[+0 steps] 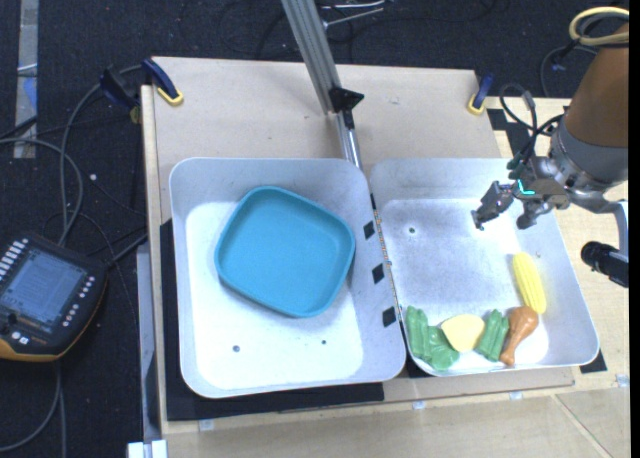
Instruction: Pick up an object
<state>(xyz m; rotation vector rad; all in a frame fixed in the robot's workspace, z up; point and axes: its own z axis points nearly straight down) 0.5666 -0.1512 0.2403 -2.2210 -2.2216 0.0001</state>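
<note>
1. the end effector (509,208) hangs over the far right part of the right bin (440,246), with its two dark fingers spread apart and nothing between them. it is open and empty.
2. the things it could pick up lie in a cluster at the near edge of that bin: a yellow corn cob (529,282), a brown drumstick (518,330), a pale yellow slice (463,332), and two green vegetables (428,338) on either side of the slice.
3. the cluster is well apart from the end effector, on the near side, so a straight drop from here would probably close on bare bin floor.
4. the pieces near the rim touch or overlap. a grasp there could catch two at once or push one aside, and a finger might strike the raised bin wall.
5. the corn cob lies a little apart from the rest and looks the easiest target, but it is rounded and smooth. if the fingers close across its length rather than its width, it may roll or squirt out.
6. the drumstick is narrow at one end, so a grip there seems likely to slip.
7. the left bin (200,246) holds a blue plate (285,251), which looks too wide and flat for these fingers. a try there would likely fail.
</note>
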